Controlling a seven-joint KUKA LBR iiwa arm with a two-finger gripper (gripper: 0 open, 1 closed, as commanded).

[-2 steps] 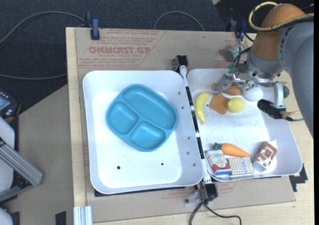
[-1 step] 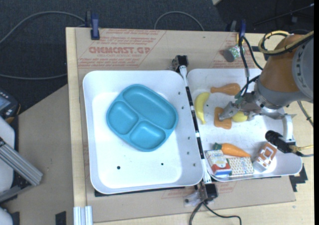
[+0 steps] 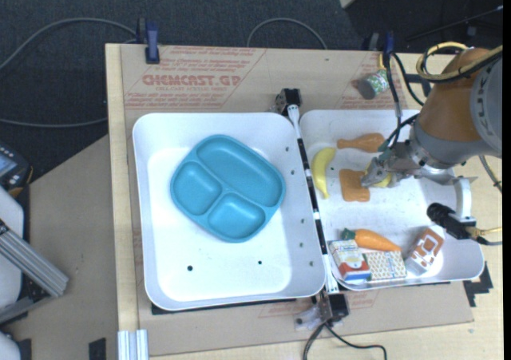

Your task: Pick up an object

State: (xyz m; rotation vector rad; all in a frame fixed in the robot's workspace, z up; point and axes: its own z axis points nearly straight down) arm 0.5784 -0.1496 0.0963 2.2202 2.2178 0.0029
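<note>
Left of the gripper (image 3: 375, 176): sky-blue divided plate (image 3: 227, 187) in a white bin (image 3: 160, 270). Just beside it: yellow banana (image 3: 321, 172), orange-brown toy drumstick (image 3: 361, 142), flat orange piece (image 3: 354, 185). Below it: orange carrot (image 3: 375, 239) with green top, red-and-white printed carton (image 3: 352, 262), white-and-orange small box (image 3: 425, 249). Tan bench board (image 3: 200, 79) with red lettering.

Gripper (image 3: 375, 176) low beside orange block (image 3: 354, 185), right bin (image 3: 471, 267).

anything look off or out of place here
One thing: a small grey-green object lies on the brown board above the right bin, outside both bins. The blue divided plate sits askew in the left bin. Nothing looks spilled or damaged.
</note>
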